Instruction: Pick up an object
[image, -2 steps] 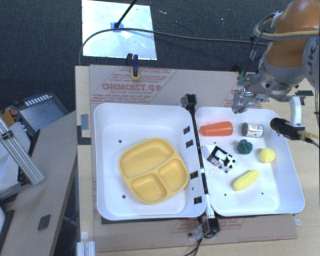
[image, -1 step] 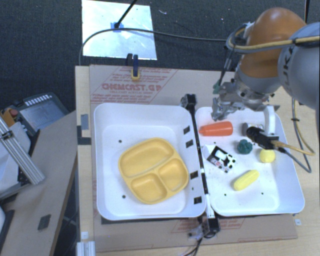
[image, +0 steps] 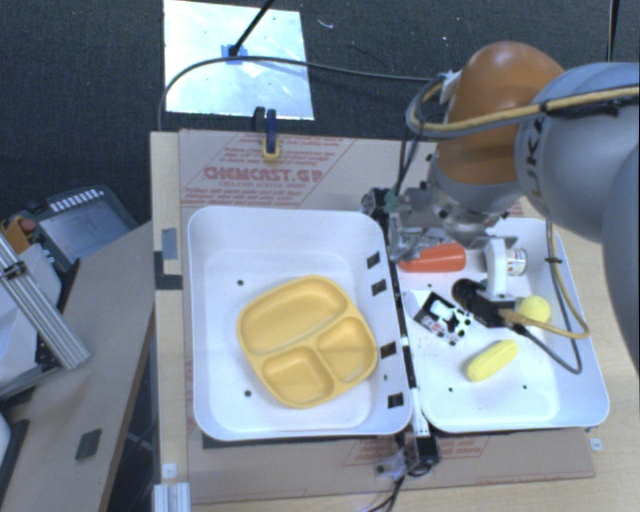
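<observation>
Orange carrot-like piece (image: 432, 260) lies at the far left of the right bin (image: 560, 400), just beside my gripper (image: 412, 238), so I take it as the object to pick. From up here I cannot tell how the claw stands; the wrist hides it. To do this well I would centre over the piece's long axis, close across its narrow width, and keep clear of the bin wall. Nearby sit a yellow corn-like piece (image: 491, 360) and a black-and-white block (image: 440, 315); a yellow divided plate (image: 305, 340) lies in the left bin (image: 215, 300).

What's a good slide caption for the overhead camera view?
Grey arm over right white bin of small items; yellow divided plastic plate in left bin.
</observation>
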